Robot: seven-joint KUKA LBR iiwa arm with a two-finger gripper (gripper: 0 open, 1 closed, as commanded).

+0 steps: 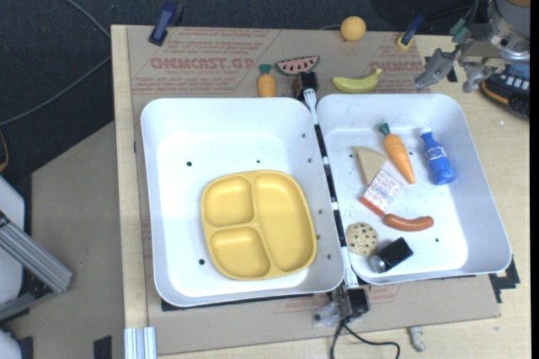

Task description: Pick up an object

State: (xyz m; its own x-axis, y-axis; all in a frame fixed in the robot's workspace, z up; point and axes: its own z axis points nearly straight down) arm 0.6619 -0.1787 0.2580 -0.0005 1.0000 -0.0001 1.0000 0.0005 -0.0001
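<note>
The hand hovers over the worktop's far right corner, fingers spread, holding nothing. In the right bin just below it lie a carrot, blue bottle, sausage and cookie.

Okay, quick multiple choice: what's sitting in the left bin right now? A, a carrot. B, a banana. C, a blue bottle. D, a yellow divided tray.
D: the yellow divided tray lies alone in the left bin, while the blue bottle and carrot are in the right bin, and the banana rests on the bench behind the bins.
</note>
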